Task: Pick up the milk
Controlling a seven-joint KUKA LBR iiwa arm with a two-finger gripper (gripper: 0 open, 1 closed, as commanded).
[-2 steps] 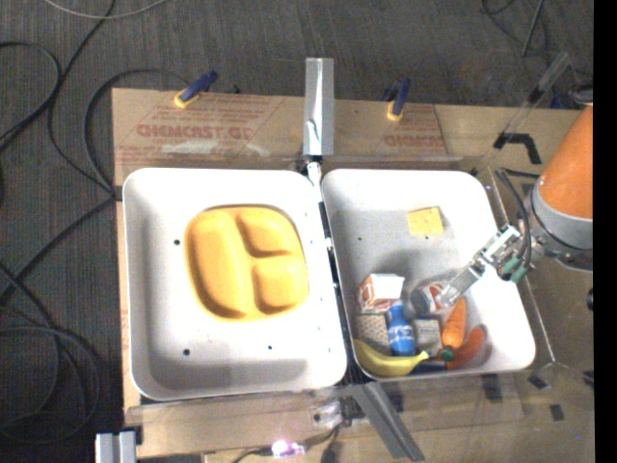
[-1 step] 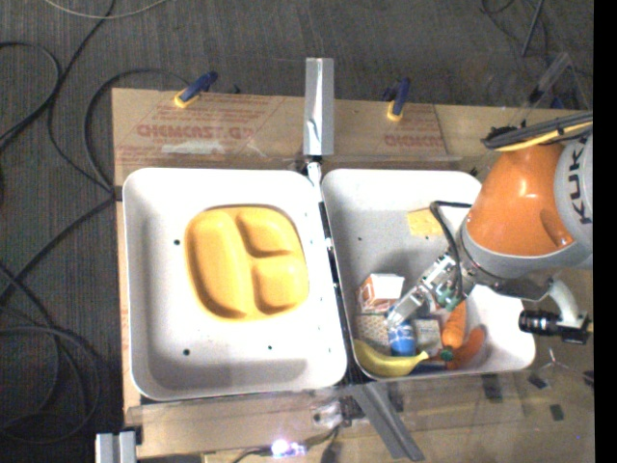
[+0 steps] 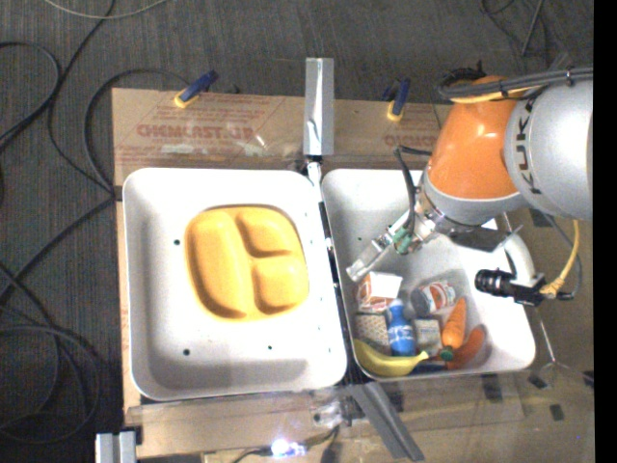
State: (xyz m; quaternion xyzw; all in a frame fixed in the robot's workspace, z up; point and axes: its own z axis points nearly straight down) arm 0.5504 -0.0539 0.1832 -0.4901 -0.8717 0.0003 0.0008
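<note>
We see the end effector (image 3: 364,265) hovering just above the milk (image 3: 379,290) in the right bin (image 3: 349,201); nothing lifted yet, and its grip we cannot tell.

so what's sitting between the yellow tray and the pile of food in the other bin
In the camera view, the two bins' touching rims lie between the yellow tray and the pile of food, plus bare white bin floor on either side.

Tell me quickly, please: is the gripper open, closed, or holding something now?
Gripper: cannot be told; it hangs over the right bin, just above the milk.
</note>
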